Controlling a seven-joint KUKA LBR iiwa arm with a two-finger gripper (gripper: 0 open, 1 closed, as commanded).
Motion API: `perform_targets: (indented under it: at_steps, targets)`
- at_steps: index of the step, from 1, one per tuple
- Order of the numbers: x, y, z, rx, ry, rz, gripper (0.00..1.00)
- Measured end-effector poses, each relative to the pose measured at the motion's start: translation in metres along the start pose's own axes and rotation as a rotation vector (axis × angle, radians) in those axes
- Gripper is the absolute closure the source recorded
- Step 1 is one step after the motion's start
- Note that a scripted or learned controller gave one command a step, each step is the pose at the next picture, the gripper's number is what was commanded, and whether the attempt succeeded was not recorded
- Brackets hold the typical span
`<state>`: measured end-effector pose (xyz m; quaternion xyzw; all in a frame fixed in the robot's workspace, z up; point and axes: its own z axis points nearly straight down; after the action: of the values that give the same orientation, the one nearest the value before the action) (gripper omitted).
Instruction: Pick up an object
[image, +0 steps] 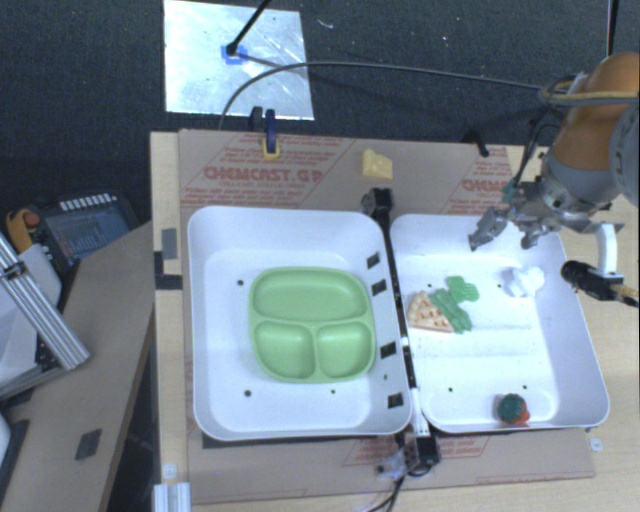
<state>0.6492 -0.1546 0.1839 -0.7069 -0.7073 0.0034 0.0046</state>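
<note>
- gripper (510, 228) hangs over the far edge of the right bin (570, 340), fingers spread apart, nothing between them
- candidates in that bin: white lump (522, 281) just beside and nearest; green toy (458, 300) touching waffle piece (430, 312) mid-bin; small red-green ball (512, 407) at the near edge, well apart
- likely best move: centre over the white lump, descend straight, close only once the fingers straddle it; avoid the bin wall
- green divided plate (308, 323) sits in the left bin (215, 300); not relevant
</note>
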Motion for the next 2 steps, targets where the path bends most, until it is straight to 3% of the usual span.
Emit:
perform_targets:
  at_steps: [1,2]
  targets:
    - [0.0,0.003,-0.008,-0.013,-0.002,-0.002,0.0]
    - [-0.007,-0.001,0.05,-0.009,-0.002,0.0,0.0]
